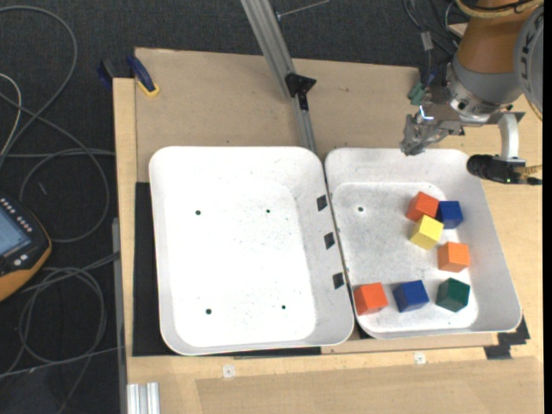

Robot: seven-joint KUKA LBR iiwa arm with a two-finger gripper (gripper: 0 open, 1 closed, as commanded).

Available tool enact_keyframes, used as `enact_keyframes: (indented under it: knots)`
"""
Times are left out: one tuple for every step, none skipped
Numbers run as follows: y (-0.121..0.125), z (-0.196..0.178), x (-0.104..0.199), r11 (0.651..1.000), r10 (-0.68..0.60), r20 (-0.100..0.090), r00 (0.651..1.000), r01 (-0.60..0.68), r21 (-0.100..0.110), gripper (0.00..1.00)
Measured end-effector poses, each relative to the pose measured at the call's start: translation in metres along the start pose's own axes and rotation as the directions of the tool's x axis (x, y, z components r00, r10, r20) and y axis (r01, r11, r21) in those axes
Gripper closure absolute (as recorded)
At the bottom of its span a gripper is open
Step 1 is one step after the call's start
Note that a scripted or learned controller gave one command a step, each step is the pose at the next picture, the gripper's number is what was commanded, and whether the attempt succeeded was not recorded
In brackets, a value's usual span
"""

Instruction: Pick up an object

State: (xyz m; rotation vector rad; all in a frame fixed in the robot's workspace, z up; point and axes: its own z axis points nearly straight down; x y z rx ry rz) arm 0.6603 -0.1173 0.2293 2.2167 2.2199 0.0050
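Observation:
The right white bin holds several small cubes. An orange cube, a blue cube and a yellow cube cluster near its far right. Another orange cube lies just below them. Along the near edge sit a red-orange cube, a blue cube and a green cube. My gripper hangs over the bin's far rim, up and left of the cluster, touching none of the cubes. Nothing shows in it.
The left white bin lies beside the right one, with black clips on the rims between them. A slanted metal bar crosses the bench behind the bins. Cables and a handheld device lie off the bench at left.

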Motion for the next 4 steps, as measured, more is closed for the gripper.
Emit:
enact_keyframes:
  knots:
    - [-0.02, 0.007, 0.053, 1.0, -0.004, -0.004, 1.0, 0.004, 0.008, 1.0]
    - [-0.04, 0.013, 0.1, 1.0, -0.004, -0.004, 1.0, 0.004, 0.009, 1.0]
    - [-0.064, -0.004, 0.153, 1.0, -0.006, -0.005, 1.0, 0.006, 0.007, 1.0]
    - [-0.085, -0.018, 0.201, 1.0, -0.005, -0.004, 1.0, 0.005, 0.007, 1.0]
